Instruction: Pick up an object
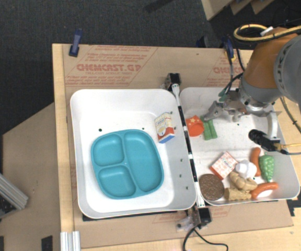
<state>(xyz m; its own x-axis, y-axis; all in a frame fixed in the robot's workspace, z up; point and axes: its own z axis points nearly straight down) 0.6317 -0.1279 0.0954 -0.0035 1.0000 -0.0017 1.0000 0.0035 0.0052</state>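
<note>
My gripper (216, 110) low over the right bin (291, 179), finger state I cannot tell, green block (210, 130) just below it, small, flat, rectangular, lying beside an orange toy (194, 126) near the bin's left wall, teal tray (127, 162) in the left bin (82, 140)

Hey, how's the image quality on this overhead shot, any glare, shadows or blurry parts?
Camera view: even, soft lighting; the teal tray casts only a faint shadow in the left bin; no strong glare; the arm looks slightly soft, the small toys at the right bin's lower corner are hard to resolve.
</note>
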